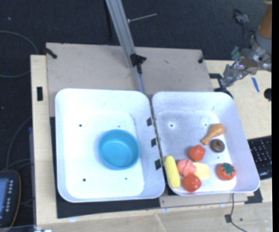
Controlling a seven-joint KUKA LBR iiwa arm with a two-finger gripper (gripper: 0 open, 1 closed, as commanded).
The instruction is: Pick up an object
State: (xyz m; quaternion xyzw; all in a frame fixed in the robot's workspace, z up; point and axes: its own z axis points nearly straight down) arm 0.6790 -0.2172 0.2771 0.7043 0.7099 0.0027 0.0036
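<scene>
Dark carpeted floor is surrounding a pale wooden table (pixel 40 129) that is carrying two shallow white bins side by side. Sitting alone in the left bin (pixel 71 110) is a blue bowl (pixel 119 149), upright. Crowding the near end of the right bin (pixel 187 110) are toy foods: a corn cob (pixel 172 171) lying along the left wall, a pink piece (pixel 185 167) just beside it, a yellow piece (pixel 201 170), two red tomatoes (pixel 196 152) (pixel 191 182), a strawberry (pixel 226 171) near the right wall, a chicken drumstick (pixel 212 133) and a brown round piece (pixel 217 145). Hanging at the upper right, outside and beyond the right bin, is the gripper (pixel 236 71); whether it is open or closed cannot be told from this view. A metal pole (pixel 122 30) is slanting up from between the bins, and a black keyboard (pixel 260 156) is lying at the right.
</scene>
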